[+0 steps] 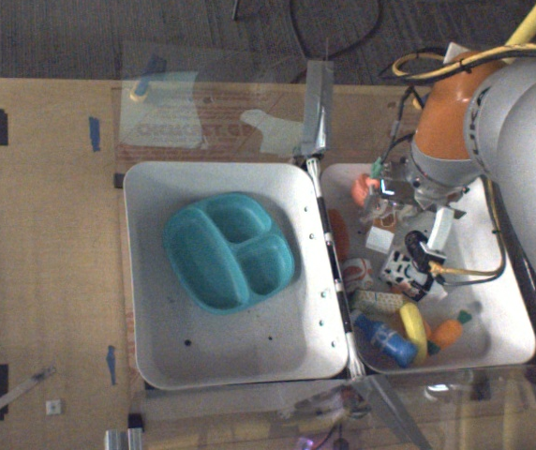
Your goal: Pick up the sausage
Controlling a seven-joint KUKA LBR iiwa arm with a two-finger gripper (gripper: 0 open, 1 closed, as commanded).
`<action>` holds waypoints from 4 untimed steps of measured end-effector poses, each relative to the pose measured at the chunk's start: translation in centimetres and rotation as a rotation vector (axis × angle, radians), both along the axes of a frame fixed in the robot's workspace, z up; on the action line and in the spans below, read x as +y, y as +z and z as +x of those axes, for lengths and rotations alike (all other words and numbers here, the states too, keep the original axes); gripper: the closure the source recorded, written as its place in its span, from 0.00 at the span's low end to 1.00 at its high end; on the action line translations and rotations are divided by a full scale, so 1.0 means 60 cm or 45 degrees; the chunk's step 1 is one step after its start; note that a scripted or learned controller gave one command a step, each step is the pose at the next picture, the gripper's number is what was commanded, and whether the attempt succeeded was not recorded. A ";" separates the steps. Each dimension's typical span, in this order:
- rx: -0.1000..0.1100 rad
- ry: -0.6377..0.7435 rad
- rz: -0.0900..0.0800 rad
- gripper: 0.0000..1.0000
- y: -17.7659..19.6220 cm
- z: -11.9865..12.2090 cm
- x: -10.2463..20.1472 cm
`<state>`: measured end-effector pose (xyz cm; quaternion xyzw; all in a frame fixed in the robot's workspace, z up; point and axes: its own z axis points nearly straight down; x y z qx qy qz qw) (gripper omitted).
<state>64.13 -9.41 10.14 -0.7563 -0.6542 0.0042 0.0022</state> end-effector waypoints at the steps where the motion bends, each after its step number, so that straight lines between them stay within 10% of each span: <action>1: -0.013 -0.104 0.002 1.00 0.139 -0.048 0.156; 2: -0.003 -0.555 0.000 1.00 0.137 -0.132 0.245; 3: -0.010 -0.956 -0.004 1.00 0.256 -0.079 0.049; 4: -0.003 -1.363 -0.007 1.00 0.140 -0.119 0.235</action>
